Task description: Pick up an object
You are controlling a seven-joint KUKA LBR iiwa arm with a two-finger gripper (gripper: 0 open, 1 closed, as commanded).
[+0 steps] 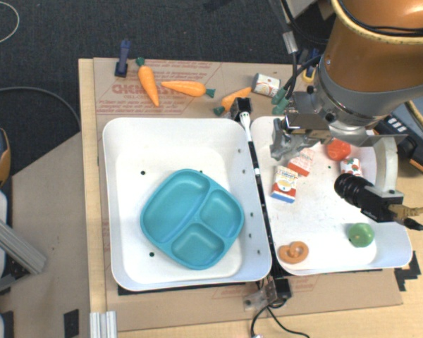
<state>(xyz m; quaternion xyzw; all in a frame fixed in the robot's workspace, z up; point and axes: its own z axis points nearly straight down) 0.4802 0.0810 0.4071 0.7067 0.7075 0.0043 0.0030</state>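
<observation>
My gripper [285, 145] hangs over the back left part of the right bin [388, 255], reaching in from the upper right. Just below it lies a red and white packet [302, 164], and a small white carton [285, 184] with red and blue print lies in front of that. A red tomato [338, 148] and a small bottle [350, 166] sit to the gripper's right. A green ball [360, 234] and a brown donut [293, 251] rest near the bin's front edge. Nothing shows between the gripper's tips.
The left bin [120, 189] holds a teal divided plate [192, 217]. Behind the bins, on the cardboard, lie three carrots [148, 83] [184, 88] [233, 99], a blue clip [122, 57] and a small white box [266, 84].
</observation>
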